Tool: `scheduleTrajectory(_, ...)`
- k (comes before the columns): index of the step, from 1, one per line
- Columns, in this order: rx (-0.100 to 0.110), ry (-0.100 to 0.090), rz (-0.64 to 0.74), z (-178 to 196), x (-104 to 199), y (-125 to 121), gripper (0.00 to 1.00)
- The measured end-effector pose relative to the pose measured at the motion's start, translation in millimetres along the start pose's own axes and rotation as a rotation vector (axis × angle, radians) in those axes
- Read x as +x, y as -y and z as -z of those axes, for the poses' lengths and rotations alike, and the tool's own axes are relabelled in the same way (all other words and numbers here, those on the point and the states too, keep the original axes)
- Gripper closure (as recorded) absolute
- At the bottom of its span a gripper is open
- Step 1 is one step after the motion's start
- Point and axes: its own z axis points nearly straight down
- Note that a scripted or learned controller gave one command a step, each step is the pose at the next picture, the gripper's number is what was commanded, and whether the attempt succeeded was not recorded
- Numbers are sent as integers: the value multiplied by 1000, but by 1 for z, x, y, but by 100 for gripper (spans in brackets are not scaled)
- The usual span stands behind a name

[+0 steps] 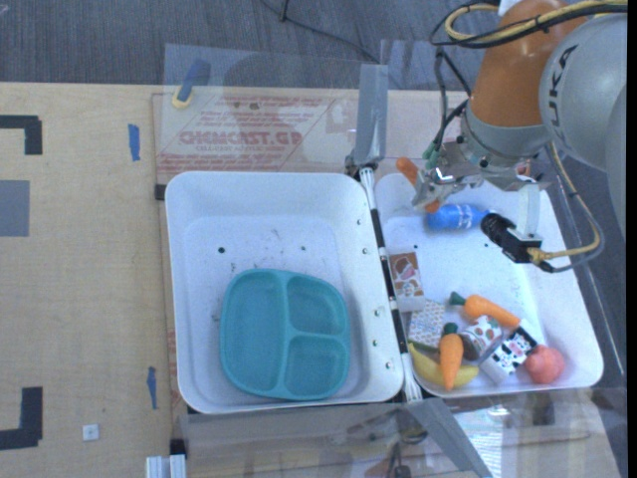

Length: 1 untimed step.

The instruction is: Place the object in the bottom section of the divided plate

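Camera view shows the tool (435,189) low in the right bin (572,312), by a blue bottle (456,216) just below it and a small orange thing (407,169) beside it; I cannot tell its state or its target. It looks like the picking step. Next, carry the thing far left to the teal divided plate (286,334) with three sections.

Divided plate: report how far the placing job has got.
Done: nothing yet; the teal divided plate in the left bin holds no object in any section. In hand: the gripper is at the far end of the right bin, beside a blue bottle, with nothing visibly between its fingers. Left: grasp an object, carry it across and set it in the plate's bottom section.
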Motion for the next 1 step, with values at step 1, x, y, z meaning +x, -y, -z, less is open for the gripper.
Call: scheduleTrajectory(1, 3, -1, 82, -8, 100, 12, 100)
